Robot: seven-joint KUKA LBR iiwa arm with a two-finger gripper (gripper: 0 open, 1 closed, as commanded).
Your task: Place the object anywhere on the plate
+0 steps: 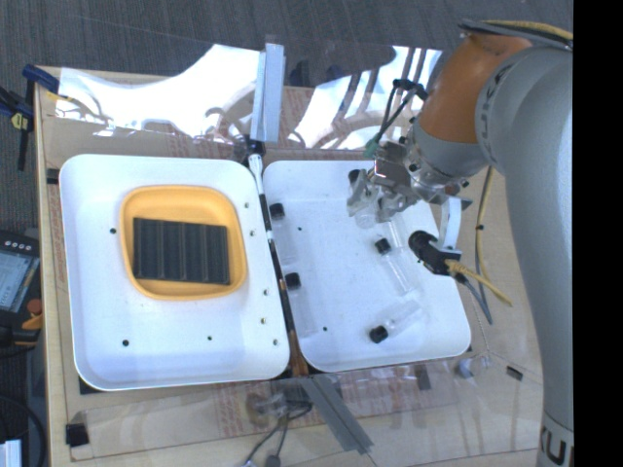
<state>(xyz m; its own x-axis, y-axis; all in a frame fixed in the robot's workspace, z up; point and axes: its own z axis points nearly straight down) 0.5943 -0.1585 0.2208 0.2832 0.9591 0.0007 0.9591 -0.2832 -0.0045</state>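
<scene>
We think the job has hardly started. The plate (182,199) is yellow with a dark ribbed middle, and it sits in the left bin (97,329). Nothing is lying on it. So the putting-down part is not done yet.

The things we could pick are in the right bin (321,339). They are clear little bottles with black caps, and they are hard to see against the white. One clear bottle (397,317) lies near the front of that bin with its black cap (378,334) toward us. Another clear bottle (397,270) lies a bit farther back, with a small black cap (382,246) at its far end. We are not sure where each bottle ends, because they are see-through.

The end effector (375,200) hangs over the back part of the right bin, well apart from the plate. It is clear and shiny too, so it blurs into the bin below it. We cannot tell if it is gripping or let go, and we cannot see anything in it. We also cannot tell if it touches the bin or floats above it.

A black and yellow thing (433,253) sticks out beside the wrist; we cannot say what it is. The big grey arm (526,163) is cut off at the right side. What is left, we think: grab a bottle, carry it across to the left bin, and set it on the plate.
</scene>
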